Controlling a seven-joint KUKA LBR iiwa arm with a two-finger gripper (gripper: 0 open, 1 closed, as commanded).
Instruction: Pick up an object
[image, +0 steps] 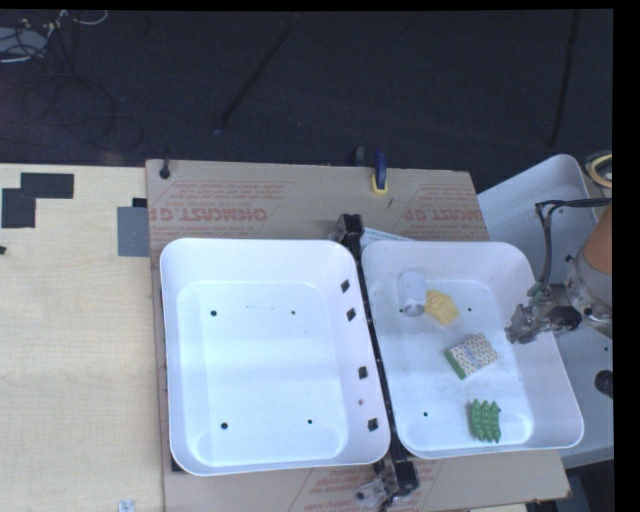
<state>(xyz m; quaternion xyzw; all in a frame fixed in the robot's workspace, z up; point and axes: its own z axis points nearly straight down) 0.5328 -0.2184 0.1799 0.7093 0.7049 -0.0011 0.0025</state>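
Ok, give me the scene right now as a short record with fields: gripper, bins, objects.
gripper: over the right edge of the right bin, nothing visible between its fingers
right bin: holds four items
yellow object: upper middle, beside the clear cup
clear cup: left of the yellow object
patterned block: centre, closest item to the gripper
green ridged object: near the bin's front edge
left bin: white, alongside the right bin

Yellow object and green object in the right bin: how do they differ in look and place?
The yellow object is smooth-looking and lies toward the far side of the right bin; the green object is ridged and lies near the front edge. The yellow one sits beside a pale clear item; the green one lies alone. Both are small and rest on the bin floor.
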